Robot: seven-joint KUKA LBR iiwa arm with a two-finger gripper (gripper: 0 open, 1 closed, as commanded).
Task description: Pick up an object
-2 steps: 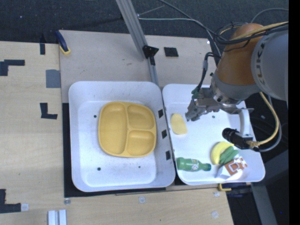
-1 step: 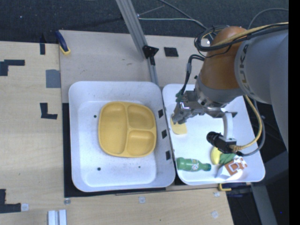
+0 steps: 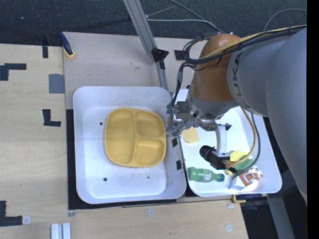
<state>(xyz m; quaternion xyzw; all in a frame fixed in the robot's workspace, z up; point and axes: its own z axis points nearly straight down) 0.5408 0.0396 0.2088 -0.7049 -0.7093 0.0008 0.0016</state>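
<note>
My gripper (image 3: 173, 123) hangs over the wall between the two bins, at the right edge of the left bin (image 3: 89, 148). Just to its left, a yellow divided plate (image 3: 134, 136) lies in the left bin. A pale yellow block (image 3: 190, 134) rests in the right bin (image 3: 266, 156), just right of and below the gripper. Nearer the front of that bin a green bottle (image 3: 204, 175) lies on its side. A small yellow object (image 3: 239, 156) and an orange and white item (image 3: 249, 177) sit to the bottle's right. I see nothing held in the gripper.
The grey arm with its orange band (image 3: 214, 68) covers the far part of the right bin. A slanted metal pole (image 3: 144, 29) crosses behind the bins. The bench (image 3: 30, 148) stretches out to the left.
</note>
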